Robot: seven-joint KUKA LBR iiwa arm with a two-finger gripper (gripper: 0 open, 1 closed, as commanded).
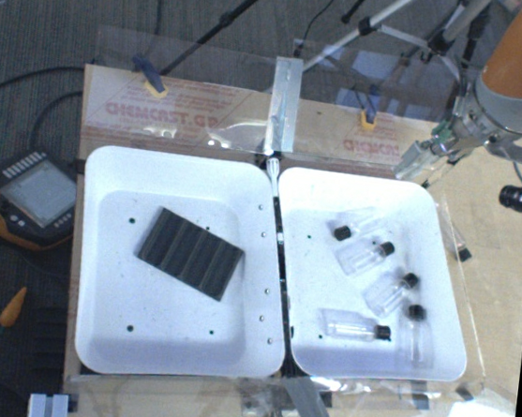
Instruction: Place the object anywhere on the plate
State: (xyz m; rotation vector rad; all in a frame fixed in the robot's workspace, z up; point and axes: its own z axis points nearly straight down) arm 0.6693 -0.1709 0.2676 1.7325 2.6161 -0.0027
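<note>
In the right bin [442, 272] lie five small clear bottles [356, 330] with black caps, glassy and round. The plate [189, 253], dark, ribbed and rectangular, lies in the left bin [98, 230]. The gripper [420, 159] holds a clear bottle [412, 161] between its fingers, above the right bin's far rim.

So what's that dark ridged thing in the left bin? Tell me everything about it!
The dark ridged plate is a flat rectangle, dark grey to black, with parallel grooves across its top. It looks like plastic or rubber. It lies flat on the floor of the left bin, turned at a slant, near the middle. Nothing rests on it.
</note>
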